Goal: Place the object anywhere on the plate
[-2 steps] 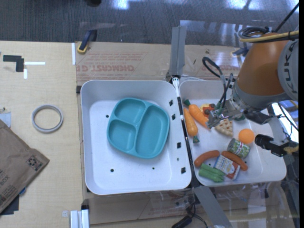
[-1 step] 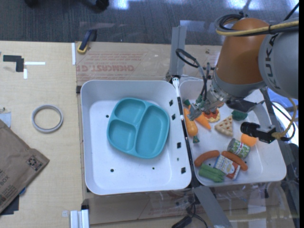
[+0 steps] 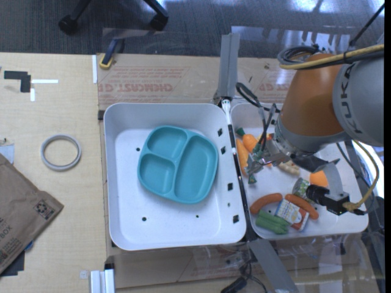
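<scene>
A teal plate (image 3: 178,163) with three compartments lies in the left bin (image 3: 122,218), and I see nothing on it. My gripper (image 3: 253,168) hangs low over the left part of the right bin (image 3: 351,223), under the orange wrist band. It sits right beside an orange carrot-like piece (image 3: 247,144) at the bin's left wall. Whether anything is in the gripper I cannot tell. The arm hides much of the right bin.
The right bin's front holds several toy foods: an orange-red sausage (image 3: 266,201), a green piece (image 3: 270,223), a small printed packet (image 3: 287,211) and an orange chunk (image 3: 319,177). A tape ring (image 3: 61,151) and a cardboard box (image 3: 21,215) lie on the bench at left.
</scene>
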You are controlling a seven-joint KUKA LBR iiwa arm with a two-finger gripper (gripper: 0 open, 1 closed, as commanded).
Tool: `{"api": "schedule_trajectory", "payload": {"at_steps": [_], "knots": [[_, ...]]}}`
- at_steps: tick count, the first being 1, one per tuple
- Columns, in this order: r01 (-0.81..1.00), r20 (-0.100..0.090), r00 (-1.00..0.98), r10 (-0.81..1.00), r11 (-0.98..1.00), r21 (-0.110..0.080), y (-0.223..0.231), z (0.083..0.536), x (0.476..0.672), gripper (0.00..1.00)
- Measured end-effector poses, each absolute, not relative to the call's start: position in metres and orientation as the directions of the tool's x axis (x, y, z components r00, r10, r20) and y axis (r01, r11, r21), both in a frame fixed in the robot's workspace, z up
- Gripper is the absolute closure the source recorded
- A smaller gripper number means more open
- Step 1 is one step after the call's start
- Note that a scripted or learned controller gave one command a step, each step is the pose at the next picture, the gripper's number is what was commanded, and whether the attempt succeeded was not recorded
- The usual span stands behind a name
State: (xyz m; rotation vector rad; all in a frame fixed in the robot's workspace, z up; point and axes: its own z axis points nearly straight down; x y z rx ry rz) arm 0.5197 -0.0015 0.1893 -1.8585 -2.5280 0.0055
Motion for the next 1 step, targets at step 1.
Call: {"api": "schedule_trajectory", "payload": {"at_steps": [1], "knots": [[0.819, 0.0, -0.574, 0.819, 0.574, -0.002, 0.0836, 0.1902, 0.5264, 1.0]]}}
